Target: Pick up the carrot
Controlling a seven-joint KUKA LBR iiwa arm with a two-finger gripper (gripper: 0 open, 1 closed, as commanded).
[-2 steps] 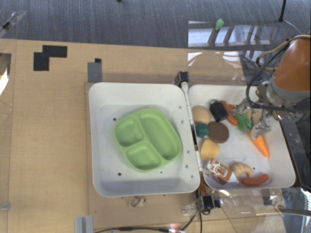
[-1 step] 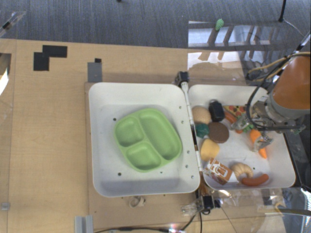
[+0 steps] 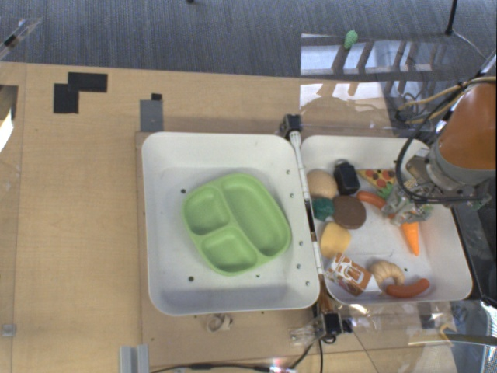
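A: In the right bin (image 3: 450, 278), the carrot (image 3: 411, 238) lies just below the gripper (image 3: 405, 208). Held?

B: Can't tell. Looks light, stiff, slick plastic; grab the thick end.

A green divided plate (image 3: 235, 223) sits in the left bin (image 3: 155, 208), well left of the gripper. In the right bin (image 3: 458, 270), a pizza slice (image 3: 379, 179) lies just left of the gripper. A black block (image 3: 345, 177), a potato (image 3: 321, 183) and a brown disc (image 3: 349, 212) lie further left. A sausage (image 3: 406, 288) lies below it.
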